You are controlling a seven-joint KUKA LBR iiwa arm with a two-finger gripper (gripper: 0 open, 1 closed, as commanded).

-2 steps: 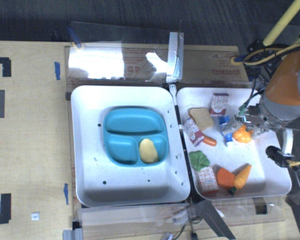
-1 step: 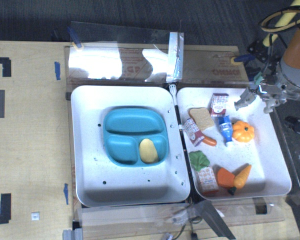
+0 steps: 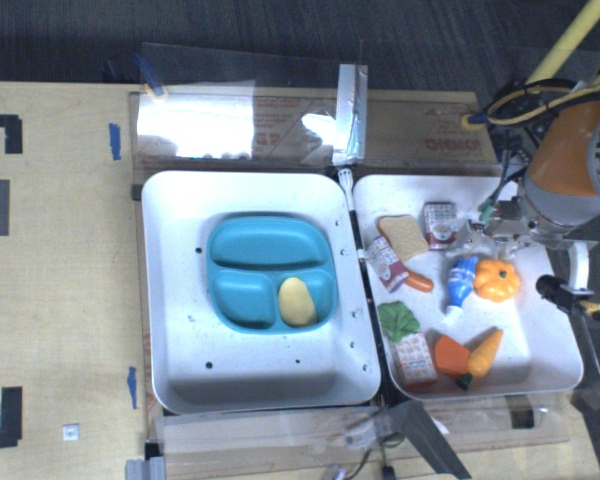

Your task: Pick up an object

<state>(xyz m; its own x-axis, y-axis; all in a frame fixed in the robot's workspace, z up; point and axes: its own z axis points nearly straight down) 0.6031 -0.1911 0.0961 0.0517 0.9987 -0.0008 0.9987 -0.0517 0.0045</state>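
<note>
The right bin (image 3: 560, 368) holds several toy foods. Among them are an orange pumpkin (image 3: 498, 281), a blue-and-white bottle (image 3: 461, 281), a red-and-white can (image 3: 440, 221), a tan bread slice (image 3: 404, 235) and a carrot (image 3: 485, 350). My gripper (image 3: 494, 234) hangs over the bin's upper right part, just above the pumpkin and the bottle's top. The grey wrist with its orange band (image 3: 570, 158) comes in from the right. Nothing is visibly lifted off the bin floor.
The left bin (image 3: 170, 268) carries a blue divided tray (image 3: 270, 248) with a yellow oval item (image 3: 297, 301) in its lower right compartment. Also in the right bin are a green leaf (image 3: 399, 319), a red-orange pepper (image 3: 449, 354), a small sausage (image 3: 418, 282) and two packets (image 3: 414, 356).
</note>
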